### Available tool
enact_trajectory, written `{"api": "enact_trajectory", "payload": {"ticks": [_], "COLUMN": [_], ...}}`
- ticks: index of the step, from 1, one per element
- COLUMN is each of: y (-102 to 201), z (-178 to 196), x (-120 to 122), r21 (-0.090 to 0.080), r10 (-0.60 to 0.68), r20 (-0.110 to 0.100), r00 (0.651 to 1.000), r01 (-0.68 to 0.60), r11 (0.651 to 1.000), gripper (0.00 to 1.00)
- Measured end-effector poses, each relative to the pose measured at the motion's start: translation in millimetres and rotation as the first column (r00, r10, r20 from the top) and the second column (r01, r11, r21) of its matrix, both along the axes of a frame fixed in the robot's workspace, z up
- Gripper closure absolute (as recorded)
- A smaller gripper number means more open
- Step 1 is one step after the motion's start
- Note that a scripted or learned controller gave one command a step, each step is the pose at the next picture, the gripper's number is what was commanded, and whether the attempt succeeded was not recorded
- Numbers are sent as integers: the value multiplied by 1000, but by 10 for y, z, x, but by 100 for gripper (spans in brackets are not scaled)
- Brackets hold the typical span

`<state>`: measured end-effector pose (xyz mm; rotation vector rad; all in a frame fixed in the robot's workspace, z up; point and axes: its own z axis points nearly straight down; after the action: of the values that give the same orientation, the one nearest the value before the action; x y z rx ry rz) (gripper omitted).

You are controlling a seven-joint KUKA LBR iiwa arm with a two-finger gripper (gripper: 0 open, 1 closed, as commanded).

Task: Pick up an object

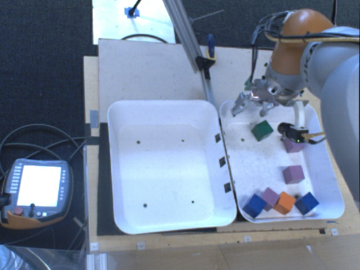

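Observation:
My gripper point(251, 107) hangs over the far end of the right bin point(243, 151), fingers spread open with nothing between them. A green cube point(262, 130) lies just in front of it and slightly to the right, apart from the fingers. A purple cube point(293, 145) sits by the right wall, partly hidden by a black fitting on the arm. Another purple cube point(293, 174) lies further forward. Along the near wall sit a blue cube point(254, 205), a light purple cube point(270, 197), an orange cube point(284, 202) and a second blue cube point(306, 202).
The left bin point(163, 103) stands beside the right one, sharing a raised divider wall. A slanted metal pole point(185, 30) with a clamp runs down to the bins' far edge. A teach pendant point(36, 193) lies off the bench at left.

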<state>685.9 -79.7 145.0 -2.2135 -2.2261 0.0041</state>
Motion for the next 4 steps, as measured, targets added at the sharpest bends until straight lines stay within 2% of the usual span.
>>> {"api": "enact_trajectory", "payload": {"ticks": [1, 2, 4], "y": [-19, -18, -155], "z": [-495, -365, 684], "x": [-2, 12, 32], "r21": [-3, -3, -1], "r10": [-1, 2, -3], "r20": [-1, 3, 13], "r00": [1000, 1000, 1000], "r01": [1, -2, 3], "r11": [1000, 1000, 1000], "gripper": [0, 100, 100]}}
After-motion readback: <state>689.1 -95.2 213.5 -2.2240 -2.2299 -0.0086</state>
